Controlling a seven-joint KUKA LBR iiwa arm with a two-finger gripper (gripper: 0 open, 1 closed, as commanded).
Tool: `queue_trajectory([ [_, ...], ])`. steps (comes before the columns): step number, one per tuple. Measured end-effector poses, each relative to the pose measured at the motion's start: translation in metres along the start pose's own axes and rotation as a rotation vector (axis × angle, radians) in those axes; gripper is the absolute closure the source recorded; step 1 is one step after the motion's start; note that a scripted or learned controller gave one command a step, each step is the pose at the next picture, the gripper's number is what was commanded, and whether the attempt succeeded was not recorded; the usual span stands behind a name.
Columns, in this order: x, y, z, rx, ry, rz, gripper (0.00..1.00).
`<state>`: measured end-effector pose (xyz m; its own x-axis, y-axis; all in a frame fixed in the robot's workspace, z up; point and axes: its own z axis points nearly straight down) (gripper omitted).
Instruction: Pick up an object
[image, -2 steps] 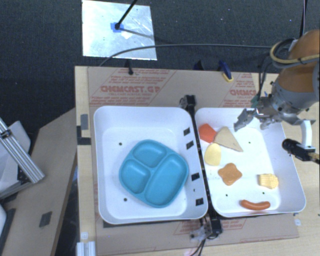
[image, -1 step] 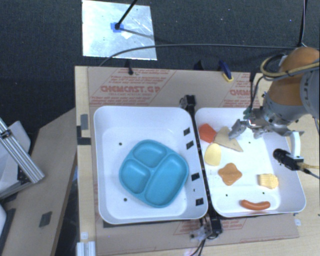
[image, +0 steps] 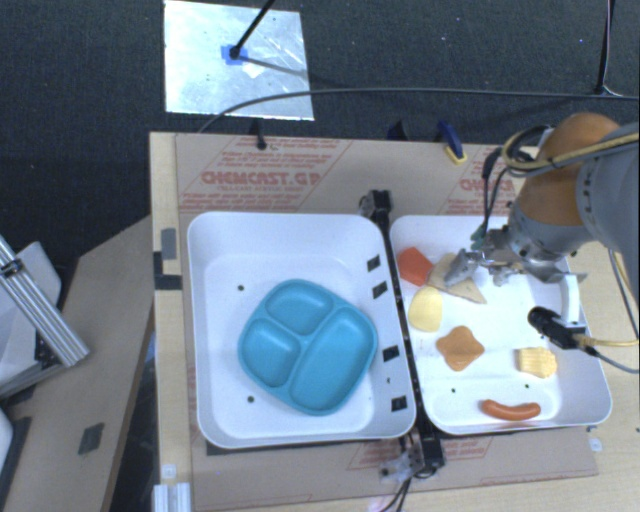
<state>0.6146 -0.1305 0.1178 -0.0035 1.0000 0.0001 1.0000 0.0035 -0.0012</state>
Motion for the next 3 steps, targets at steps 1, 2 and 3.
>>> queue_trajectory([
  [1, 0.0, 0.0, 0.035, -0.001, 0.0, 0.002, 0.0],
  [2, 0.0, 0.002, 0.022, -0.005, -0.001, 0.002, 1.0],
  [3, -0.004, 0.005, -0.043, -0.009, -0.002, 0.0, 1.0],
])
